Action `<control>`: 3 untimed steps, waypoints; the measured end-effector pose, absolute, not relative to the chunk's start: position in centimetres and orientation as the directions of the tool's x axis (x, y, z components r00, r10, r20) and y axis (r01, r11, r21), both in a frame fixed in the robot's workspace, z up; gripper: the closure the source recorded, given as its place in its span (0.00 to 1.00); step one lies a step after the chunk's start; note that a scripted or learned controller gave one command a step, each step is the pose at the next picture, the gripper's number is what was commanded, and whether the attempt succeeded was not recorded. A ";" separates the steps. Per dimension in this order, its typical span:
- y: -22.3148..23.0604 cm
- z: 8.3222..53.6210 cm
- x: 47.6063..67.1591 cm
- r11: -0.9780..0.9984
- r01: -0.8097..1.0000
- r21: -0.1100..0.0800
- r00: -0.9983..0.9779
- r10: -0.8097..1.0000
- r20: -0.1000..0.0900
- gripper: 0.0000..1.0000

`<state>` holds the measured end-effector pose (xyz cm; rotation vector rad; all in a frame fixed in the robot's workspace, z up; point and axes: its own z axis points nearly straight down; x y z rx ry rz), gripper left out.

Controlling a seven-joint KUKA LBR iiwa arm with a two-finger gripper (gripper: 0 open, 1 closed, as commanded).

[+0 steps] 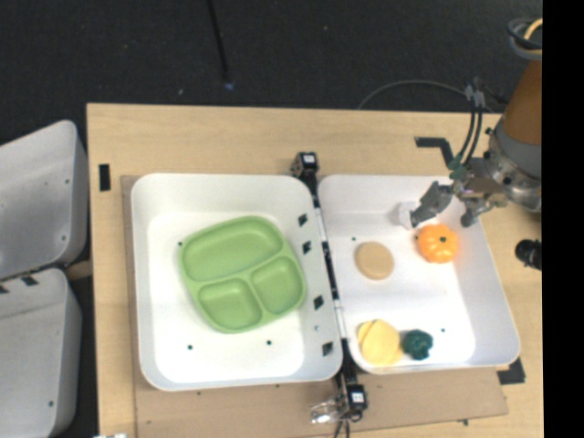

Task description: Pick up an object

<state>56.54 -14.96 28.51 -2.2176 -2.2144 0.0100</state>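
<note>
Fingers [427, 210] spread open just above orange pumpkin [436, 244], holding nothing.

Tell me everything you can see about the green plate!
The green plate is a light green tray, plastic by its look, with rounded corners. It has three sunken sections: one long one across the far side and two smaller ones side by side nearer the camera. It lies flat, right side up, turned at a slant, in the middle of the left white bin. It rests on the bin floor and touches nothing else, and no food sits in it.
</note>
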 end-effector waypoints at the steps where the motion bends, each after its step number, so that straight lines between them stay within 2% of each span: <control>1: -14.9 29.0 56.7 0.000 1.000 -0.001 0.000 1.000 0.000 0.00; 3: -14.0 16.8 56.1 -0.002 1.000 -0.008 0.002 1.000 0.000 0.00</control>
